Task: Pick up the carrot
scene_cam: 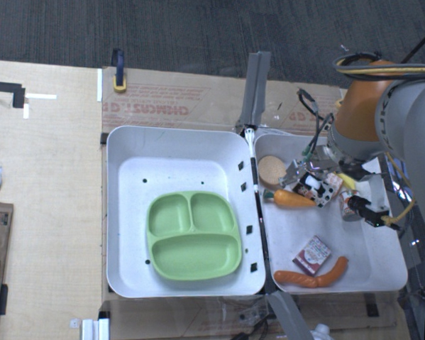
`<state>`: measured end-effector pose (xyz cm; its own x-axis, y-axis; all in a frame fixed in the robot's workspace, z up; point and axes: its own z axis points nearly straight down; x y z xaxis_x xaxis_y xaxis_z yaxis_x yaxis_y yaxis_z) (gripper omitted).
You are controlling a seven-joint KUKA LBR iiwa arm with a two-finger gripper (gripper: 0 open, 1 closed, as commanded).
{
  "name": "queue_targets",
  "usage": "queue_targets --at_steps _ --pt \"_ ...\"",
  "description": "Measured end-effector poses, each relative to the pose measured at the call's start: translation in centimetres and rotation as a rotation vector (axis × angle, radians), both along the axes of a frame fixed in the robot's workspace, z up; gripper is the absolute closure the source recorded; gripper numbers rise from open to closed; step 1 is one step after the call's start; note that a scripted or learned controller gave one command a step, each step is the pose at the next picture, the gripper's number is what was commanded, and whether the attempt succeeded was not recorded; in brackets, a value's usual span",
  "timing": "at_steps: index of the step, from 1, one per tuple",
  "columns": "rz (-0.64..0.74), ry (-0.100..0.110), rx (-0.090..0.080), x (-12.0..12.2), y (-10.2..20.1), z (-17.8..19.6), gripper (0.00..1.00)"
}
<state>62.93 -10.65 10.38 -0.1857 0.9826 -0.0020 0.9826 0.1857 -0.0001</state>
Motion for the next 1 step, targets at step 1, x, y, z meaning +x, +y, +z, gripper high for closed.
queue_targets --at_steps 1 --pt "-0.257 -0.001 0.001 -7.17 -0.1 -1.09 0.0"
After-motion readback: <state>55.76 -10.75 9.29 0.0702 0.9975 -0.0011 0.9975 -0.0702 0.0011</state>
